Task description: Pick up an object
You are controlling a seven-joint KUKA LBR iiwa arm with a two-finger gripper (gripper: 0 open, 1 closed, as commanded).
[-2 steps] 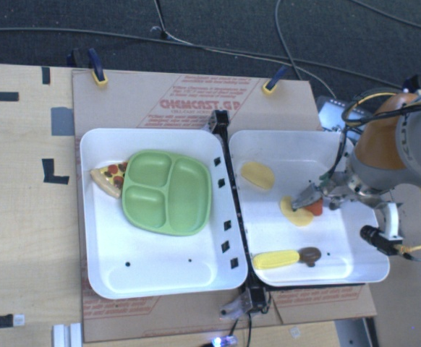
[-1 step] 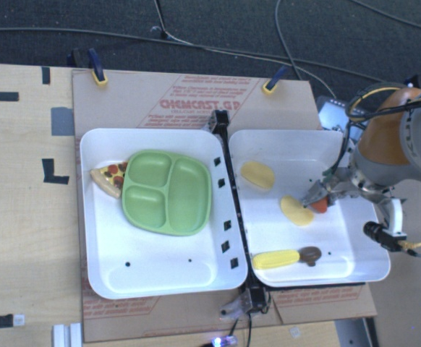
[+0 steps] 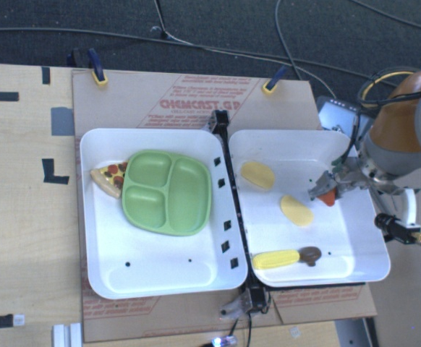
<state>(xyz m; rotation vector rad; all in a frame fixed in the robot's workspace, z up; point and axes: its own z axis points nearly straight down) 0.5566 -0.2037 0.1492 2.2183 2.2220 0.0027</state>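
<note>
White plastic forms both shallow bins. The left bin [image 3: 98, 266] holds a green divided plate [image 3: 167, 191] in its upper half; a pizza slice [image 3: 108, 178] lies at the plate's left edge, partly under it. The right bin [image 3: 362, 262] holds two pale yellow pieces, one [image 3: 257, 175] at upper left and one [image 3: 296, 210] near centre, plus a corn cob [image 3: 274, 259] touching a small brown item [image 3: 309, 254] along the lower wall. The gripper [image 3: 328, 191] sits at the right bin's right side, just right of the central yellow piece, with a red part at its tip. Whether it is open or closed cannot be determined.
</note>
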